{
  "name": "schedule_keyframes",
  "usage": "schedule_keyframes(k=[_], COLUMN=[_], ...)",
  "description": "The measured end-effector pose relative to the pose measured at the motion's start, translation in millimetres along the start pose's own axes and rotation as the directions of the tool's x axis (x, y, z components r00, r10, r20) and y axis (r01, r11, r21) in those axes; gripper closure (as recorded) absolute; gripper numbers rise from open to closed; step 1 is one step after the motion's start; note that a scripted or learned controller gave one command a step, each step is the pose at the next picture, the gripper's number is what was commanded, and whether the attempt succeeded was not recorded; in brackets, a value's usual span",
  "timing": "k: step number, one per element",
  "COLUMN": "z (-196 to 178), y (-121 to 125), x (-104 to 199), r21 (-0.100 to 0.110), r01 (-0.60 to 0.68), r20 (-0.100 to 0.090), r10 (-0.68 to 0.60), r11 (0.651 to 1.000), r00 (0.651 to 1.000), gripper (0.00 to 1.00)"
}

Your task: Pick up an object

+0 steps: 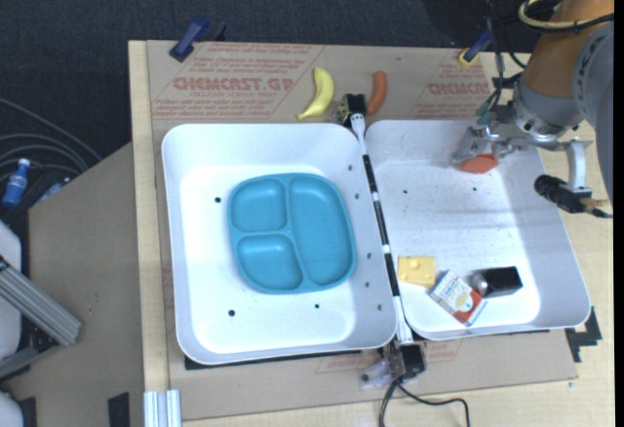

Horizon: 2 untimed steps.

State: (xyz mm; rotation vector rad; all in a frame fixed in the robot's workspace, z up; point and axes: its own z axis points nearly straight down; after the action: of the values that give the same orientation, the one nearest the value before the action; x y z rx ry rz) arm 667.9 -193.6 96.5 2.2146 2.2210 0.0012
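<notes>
Red-orange object [479, 163] sits at the gripper [475, 150], right under the fingertips, on the floor of the right-hand bin [546, 250] near its far wall. I cannot tell whether the jaws are apart or clamped; from this slant the metal tips blur into the object, and I see nothing lifted clear of the bin. Step in hand, as I judge it: the grasp attempt itself, with the arm down at bin level. Next move calls for closing squarely on the object and a straight lift, then a check that it comes up with the fingers. Outward from the jaws: toward the near edge of the same bin lie a yellow block [417, 270], a small printed carton [452, 294] and a black block [500, 281], all well apart from the gripper. Across the divider, the left bin [195, 162] holds a blue sectioned plate [291, 232]. Beyond the bins, on the bench, a toy banana [318, 94] and an orange sausage shape [376, 92].
</notes>
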Motion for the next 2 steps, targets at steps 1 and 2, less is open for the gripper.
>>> schedule_keyframes(k=[1, 2], z=[-103, -141], y=[0, -45], x=[56, 129], r21=[0.0, 0.005], r01=[-0.001, -0.001], r20=[-0.003, -0.005], r10=[0.001, 0.001], r11=[1.0, 1.0], r00=[1.0, 1.0], gripper=[1.0, 1.0])
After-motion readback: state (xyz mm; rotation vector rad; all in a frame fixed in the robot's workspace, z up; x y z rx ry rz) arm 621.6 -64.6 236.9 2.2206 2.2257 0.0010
